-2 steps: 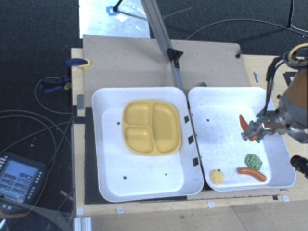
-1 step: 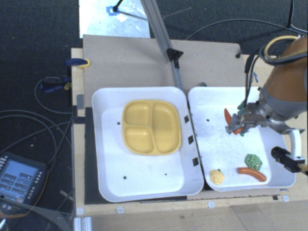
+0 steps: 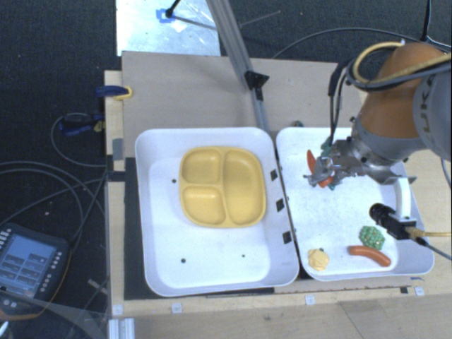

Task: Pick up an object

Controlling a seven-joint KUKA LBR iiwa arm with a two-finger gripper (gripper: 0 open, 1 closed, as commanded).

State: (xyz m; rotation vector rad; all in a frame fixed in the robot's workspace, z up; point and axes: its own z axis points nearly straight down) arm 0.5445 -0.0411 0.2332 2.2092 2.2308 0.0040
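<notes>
Gripper low in right bin, over orange-red carrot-like piece; finger state: cannot tell. Likely risk: off-centre closing, piece skidding aside across slick floor.

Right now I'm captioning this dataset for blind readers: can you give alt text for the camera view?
A grey robot arm reaches from the right, its gripper low over an orange-red item in the right bin, which also holds a green piece, a sausage and a yellow piece. The left bin holds a yellow divided plate.
</notes>
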